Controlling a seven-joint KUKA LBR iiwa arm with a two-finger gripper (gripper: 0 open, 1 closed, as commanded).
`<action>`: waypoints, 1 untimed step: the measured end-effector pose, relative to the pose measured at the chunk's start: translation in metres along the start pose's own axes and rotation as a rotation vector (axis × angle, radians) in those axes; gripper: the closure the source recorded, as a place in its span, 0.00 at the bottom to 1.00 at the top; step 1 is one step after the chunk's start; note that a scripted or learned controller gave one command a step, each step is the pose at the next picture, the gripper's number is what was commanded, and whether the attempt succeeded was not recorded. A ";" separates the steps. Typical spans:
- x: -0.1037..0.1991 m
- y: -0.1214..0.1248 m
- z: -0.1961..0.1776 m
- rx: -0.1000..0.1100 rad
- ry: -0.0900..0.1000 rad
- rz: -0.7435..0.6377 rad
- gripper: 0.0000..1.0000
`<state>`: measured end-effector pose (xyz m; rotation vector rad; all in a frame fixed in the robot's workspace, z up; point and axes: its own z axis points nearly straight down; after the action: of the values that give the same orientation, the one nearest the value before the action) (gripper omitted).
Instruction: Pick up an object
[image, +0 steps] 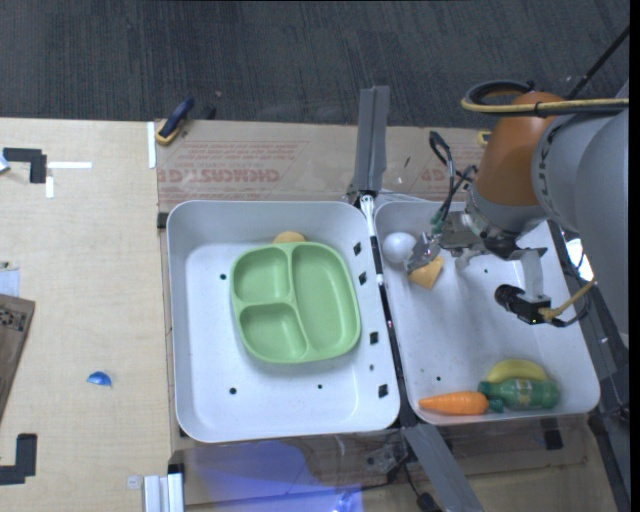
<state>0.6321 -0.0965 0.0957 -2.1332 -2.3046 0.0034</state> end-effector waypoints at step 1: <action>-0.002 0.000 -0.010 -0.002 -0.001 0.006 1.00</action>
<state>0.6326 -0.0988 0.1057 -2.1412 -2.3005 0.0022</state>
